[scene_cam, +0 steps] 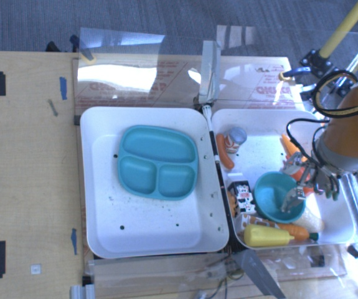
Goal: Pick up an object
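The arm reaches in from the right, its gripper (294, 196) down inside the teal bowl (277, 197) in the right bin (335, 224); from here I cannot tell how the tool is set. Around the bowl lie a yellow bottle (267, 235) touching its near edge, an orange carrot (298, 232) beside that, a small black-and-white carton (243, 197) to its left, and a can (233, 139) further back (lying by an orange piece). The left bin (101, 226) bears a teal divided plate (157, 162).
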Robot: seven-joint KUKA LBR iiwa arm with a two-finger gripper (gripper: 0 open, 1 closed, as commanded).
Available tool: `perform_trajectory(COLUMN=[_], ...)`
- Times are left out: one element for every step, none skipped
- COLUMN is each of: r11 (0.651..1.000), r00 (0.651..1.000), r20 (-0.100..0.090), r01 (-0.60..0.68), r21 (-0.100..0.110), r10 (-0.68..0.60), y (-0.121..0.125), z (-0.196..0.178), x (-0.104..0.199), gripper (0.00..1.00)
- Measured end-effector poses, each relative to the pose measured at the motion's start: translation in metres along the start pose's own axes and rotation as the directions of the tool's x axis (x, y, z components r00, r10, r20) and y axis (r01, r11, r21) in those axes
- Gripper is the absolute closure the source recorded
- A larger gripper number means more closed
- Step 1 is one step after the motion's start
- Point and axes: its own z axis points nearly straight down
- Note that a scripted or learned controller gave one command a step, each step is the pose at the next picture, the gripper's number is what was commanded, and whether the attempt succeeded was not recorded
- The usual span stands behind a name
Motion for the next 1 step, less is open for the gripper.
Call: perform_trajectory(r11=[0.999], r00=[0.999], r20=[0.002], r01=[-0.032], r21=[-0.001], r10=[0.032], y=[0.0347], z=[-0.0001], x=[-0.0354], gripper=[0.00])
